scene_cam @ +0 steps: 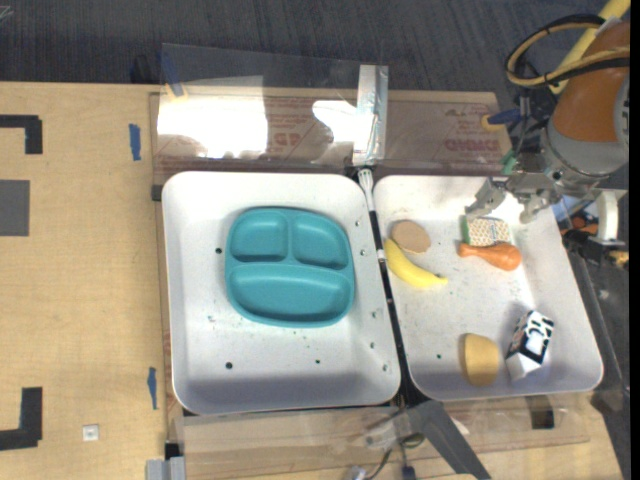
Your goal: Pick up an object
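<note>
My gripper (510, 200) hangs over the far part of the right bin (440, 313), its fingers (484, 201) spread open with nothing between them. Just below it lie a small checkered packet (487, 231) and an orange drumstick-shaped toy (492, 255). Further left in that bin are a tan round piece (410, 236) and a yellow banana (413, 269), touching each other. Near the front edge sit a yellow-brown block (480, 358) and a black-and-white object (530, 340).
The left bin (190, 298) holds a teal divided plate (290, 266). A clear plastic sheet and cardboard wall (300, 123) stand behind both bins. The arm's orange band and cables (590, 98) are at the upper right.
</note>
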`<move>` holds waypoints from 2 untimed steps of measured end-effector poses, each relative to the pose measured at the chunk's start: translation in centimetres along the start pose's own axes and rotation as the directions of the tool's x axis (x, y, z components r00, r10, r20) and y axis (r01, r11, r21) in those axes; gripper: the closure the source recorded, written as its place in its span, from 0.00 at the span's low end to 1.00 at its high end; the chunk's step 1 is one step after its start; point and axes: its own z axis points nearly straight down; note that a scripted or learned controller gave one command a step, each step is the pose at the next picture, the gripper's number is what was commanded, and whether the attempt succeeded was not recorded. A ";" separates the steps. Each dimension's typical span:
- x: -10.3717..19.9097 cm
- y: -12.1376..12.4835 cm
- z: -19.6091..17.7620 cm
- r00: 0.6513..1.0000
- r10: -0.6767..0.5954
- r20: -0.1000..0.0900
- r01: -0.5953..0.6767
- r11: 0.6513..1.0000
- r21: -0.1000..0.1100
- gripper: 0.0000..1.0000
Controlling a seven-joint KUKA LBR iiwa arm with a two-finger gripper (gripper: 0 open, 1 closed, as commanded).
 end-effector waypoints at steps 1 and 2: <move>-1.7 -4.0 7.8 0.999 0.042 0.000 -0.042 0.999 -0.008 0.00; -1.7 -3.8 6.7 0.999 0.042 0.000 -0.042 0.999 -0.012 1.00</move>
